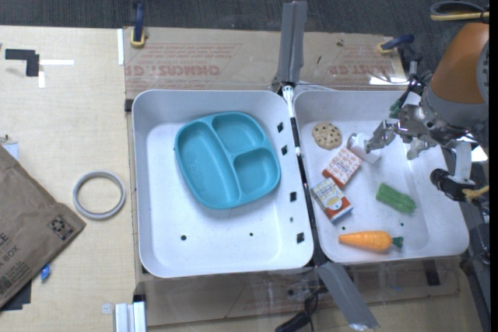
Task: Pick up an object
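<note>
Hand (379, 138) low in the right bin (443, 245), open or closed impossible to tell. Just below-left, two cartons (336, 181); cookie (327, 135) to its left; green piece (395, 198) and carrot (366, 241) below. Probably descending toward the nearest carton.

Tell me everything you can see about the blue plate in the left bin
The blue plate is a light blue, smooth, plastic-looking divided dish with rounded corners and three compartments: one long section along its left side and two smaller ones on its right. It lies flat, right side up, turned at a slant, on the floor of the left bin, roughly central, toward the back. Nothing sits in it and nothing touches it besides the bin floor.
</note>
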Tool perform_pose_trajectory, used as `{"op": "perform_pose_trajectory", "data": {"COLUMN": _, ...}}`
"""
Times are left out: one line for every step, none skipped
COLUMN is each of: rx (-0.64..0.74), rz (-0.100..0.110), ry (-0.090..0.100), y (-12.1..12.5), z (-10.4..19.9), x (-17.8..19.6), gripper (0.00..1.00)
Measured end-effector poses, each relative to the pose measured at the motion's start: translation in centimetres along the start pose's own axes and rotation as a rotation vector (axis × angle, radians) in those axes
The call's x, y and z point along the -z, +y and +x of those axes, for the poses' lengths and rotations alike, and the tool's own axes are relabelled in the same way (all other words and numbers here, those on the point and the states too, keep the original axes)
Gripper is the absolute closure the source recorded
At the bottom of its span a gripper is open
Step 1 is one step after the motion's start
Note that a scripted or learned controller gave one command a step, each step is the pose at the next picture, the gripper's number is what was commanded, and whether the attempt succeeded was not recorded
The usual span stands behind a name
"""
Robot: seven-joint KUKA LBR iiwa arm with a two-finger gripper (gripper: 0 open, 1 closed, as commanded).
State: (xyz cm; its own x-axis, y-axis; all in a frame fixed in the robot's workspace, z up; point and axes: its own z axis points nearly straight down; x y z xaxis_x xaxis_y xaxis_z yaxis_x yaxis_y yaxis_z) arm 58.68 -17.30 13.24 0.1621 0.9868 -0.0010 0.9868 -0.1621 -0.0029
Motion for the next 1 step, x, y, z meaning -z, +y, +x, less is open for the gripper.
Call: {"op": "perform_pose_trajectory", "data": {"rx": -0.193, "rz": 0.001, "ry": 0.001, "y": -6.39, "z": -2.88, "x": -4.2, "gripper": 0.0}}
